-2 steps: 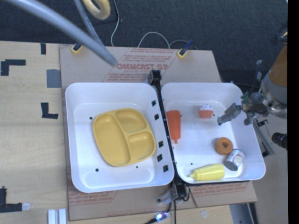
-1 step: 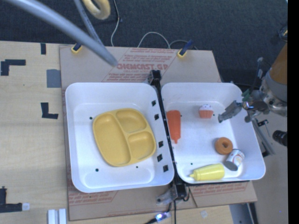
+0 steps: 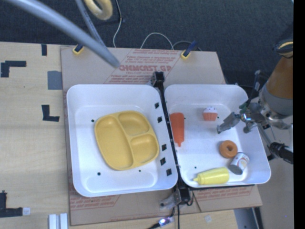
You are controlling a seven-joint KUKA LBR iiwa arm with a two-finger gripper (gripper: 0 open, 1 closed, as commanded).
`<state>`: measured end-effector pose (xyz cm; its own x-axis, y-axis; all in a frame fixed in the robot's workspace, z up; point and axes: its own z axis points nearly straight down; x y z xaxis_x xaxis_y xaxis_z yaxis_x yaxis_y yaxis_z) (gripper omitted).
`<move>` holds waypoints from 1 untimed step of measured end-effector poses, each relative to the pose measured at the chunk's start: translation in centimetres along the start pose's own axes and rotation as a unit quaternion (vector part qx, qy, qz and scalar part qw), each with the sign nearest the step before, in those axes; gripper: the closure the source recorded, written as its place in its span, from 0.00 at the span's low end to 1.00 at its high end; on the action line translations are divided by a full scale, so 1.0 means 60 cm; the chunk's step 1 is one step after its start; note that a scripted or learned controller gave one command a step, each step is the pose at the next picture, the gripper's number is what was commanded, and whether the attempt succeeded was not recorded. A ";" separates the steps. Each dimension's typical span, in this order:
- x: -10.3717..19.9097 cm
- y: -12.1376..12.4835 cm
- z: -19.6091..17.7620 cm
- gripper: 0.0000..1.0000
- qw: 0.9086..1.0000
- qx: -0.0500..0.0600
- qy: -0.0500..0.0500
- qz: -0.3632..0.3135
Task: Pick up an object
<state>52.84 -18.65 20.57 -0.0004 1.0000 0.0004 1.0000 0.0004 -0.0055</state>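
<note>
In the right bin lie several small objects: a long orange carrot-like piece beside the divider, a pink-and-white cupcake, a brown donut, a small silver can and a yellow bottle on its side near the front wall. My gripper hovers at the bin's right side, above and to the right of the donut and right of the cupcake. It stands open with nothing between its fingers.
The left bin holds a yellow divided plate. A black divider runs between the bins. The grey arm with its orange band stands over the right bin's right rim.
</note>
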 end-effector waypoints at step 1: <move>0.007 -0.013 0.104 0.00 1.000 0.001 0.001 0.000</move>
<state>52.03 -18.24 14.36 -0.0005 1.0000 0.0020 1.0000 0.0005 -0.0083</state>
